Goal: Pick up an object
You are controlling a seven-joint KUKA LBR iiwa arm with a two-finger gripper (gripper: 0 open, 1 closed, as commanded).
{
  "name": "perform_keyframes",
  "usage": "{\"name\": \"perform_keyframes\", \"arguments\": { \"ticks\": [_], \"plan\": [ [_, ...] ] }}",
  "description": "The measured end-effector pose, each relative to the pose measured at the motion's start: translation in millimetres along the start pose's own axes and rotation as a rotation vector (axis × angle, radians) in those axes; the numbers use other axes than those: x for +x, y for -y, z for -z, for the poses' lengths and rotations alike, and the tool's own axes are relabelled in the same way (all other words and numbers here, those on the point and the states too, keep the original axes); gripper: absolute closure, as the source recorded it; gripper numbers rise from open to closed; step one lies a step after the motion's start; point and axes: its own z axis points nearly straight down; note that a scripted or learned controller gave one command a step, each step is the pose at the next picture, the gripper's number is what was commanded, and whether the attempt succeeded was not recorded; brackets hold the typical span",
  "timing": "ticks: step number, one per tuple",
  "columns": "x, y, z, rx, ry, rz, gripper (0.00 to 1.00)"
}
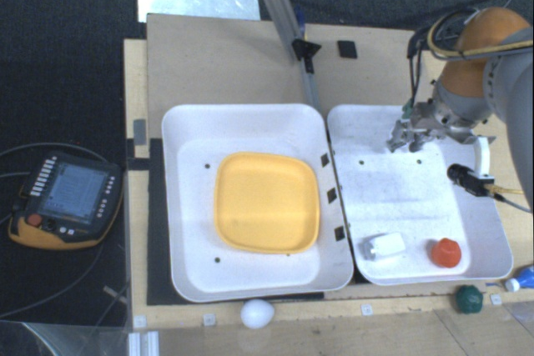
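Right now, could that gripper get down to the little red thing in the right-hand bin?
Probably yes. The gripper hangs over the same bin's far end, and the red object sits uncovered near the front, apart from the white block.

arm (501, 83): grey | band: orange | pincer (406, 139): grey metal | cables: black

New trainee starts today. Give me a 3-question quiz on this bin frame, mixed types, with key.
1. True or false: the yellow plate lies in the left bin.
2. Which thing lies nearest the red object in the right bin? A) white block B) yellow plate C) end effector
3. Fill in: the white egg-shaped object lies ____ the bins.

Key: 1 true; 2 A; 3 outside, on the bench by the left bin's near edge.
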Motion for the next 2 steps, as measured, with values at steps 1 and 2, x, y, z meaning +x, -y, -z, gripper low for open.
{"name": "perform_keyframes", "arguments": {
  "ticks": [1, 2],
  "plan": [
    [1.3, 1.1, 43.1, -0.001, 0.0, 0.0, 1.0],
    [-4.4, -7.8, 92.5, -0.003, 0.0, 0.0, 1.0]
  ]
}}
